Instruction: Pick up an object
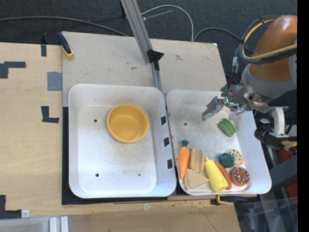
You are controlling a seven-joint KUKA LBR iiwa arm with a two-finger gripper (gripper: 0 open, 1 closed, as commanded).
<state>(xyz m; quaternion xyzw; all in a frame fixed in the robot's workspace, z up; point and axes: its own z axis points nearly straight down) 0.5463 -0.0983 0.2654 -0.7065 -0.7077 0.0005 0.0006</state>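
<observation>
Your end effector (223, 107) hovers with fingers spread wide and holding nothing over the right bin (193, 105), just beside the green vegetable (226, 126) lying on the bin floor, so you see the pick is not yet done.

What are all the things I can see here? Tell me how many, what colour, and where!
bins: 2, white, side by side on the bench
bowl: 1, yellow, in the left bin
carrot: 1, orange with green top, right bin, near its left wall
green vegetable: 1, green, right bin, upper part, under the hand
yellow toy: 1, yellow, right bin, near edge
donut: 1, brown with sprinkles, right bin, near right corner
tan pieces: 2, tan, beside the carrot
clamp: 1, blue and yellow, board's far left corner
arm: 1, grey and orange, from the right
hand: 1, grey, over the right bin
</observation>
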